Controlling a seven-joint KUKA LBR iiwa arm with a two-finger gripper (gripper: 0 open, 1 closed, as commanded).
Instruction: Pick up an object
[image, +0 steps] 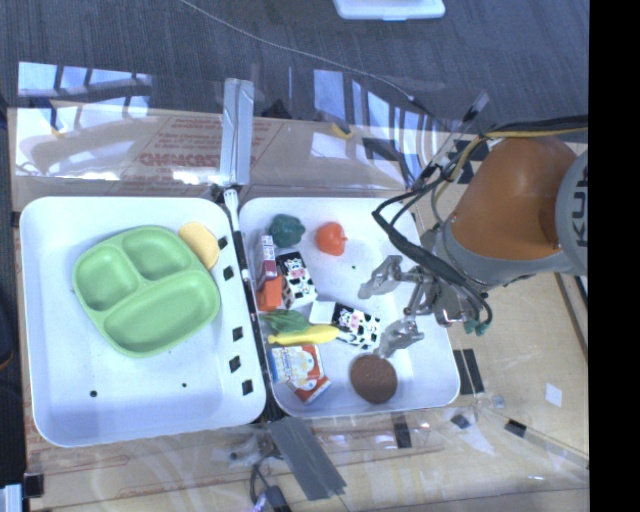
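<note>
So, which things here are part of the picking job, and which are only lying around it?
Part of the job:
- hand, open, over the right bin
- brown ball
- cow-patterned block
- orange fruit
- banana
- green vegetable
- small carton

Only lying about:
- left bin
- green divided plate
- yellow piece beside the plate

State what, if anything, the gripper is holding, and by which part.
Nothing. The gripper hangs open over the right bin, its fingers apart with only bare bin floor between them.
</note>
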